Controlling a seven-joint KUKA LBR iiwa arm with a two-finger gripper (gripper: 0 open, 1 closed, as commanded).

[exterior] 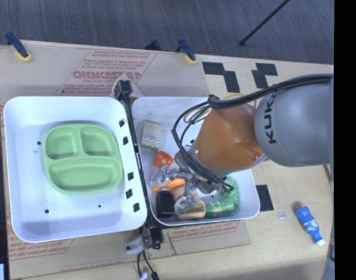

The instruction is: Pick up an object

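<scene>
1. Grey arm (294, 121), entering from the right, lowers its gripper (192, 185) into the right bin (247, 206); jaw state cannot be told.
2. Clutter beneath: orange piece (169, 185), black block (165, 204), green object (224, 202).
3. Left bin (20, 156) holds a green divided tray (83, 158).

One fixed camera here, perched above the bench (271, 226) and looking down at a slant; the far edge of the bench sits near the top, grey carpet beyond it. Both white bins fit in frame, the left bin (14, 174) and the right bin (250, 203) side by side, the arm (294, 121) entering from the right
</scene>
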